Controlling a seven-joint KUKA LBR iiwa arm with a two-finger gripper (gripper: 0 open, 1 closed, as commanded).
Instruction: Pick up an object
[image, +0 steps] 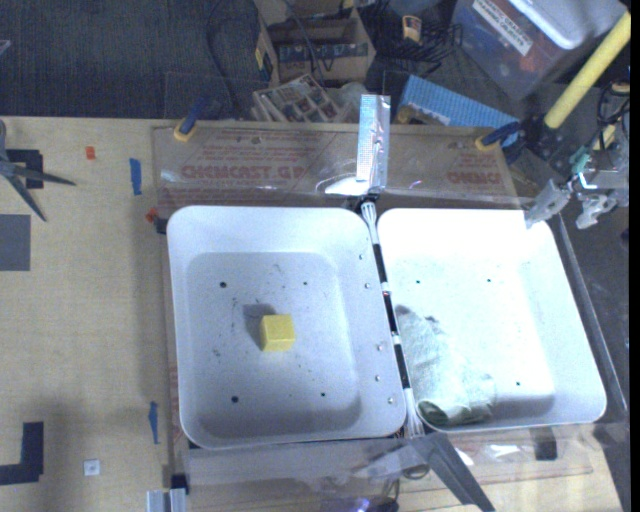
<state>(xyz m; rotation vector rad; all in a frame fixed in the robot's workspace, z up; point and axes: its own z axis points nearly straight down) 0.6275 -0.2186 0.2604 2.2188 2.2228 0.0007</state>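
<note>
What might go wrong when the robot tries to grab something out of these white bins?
1. The yellow block is small and sits alone on the smooth floor of the left bin, so it may slide away from a slightly off grab.
2. The rolled white cloth lies against the right bin's near-left wall, leaving little room on that side.
3. The cloth is soft, so it may unroll or slip.

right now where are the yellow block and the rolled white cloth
small yellow foam block (278, 332), camera view, middle of its top face
rolled white cloth (444, 372), camera view, middle of the roll
</note>
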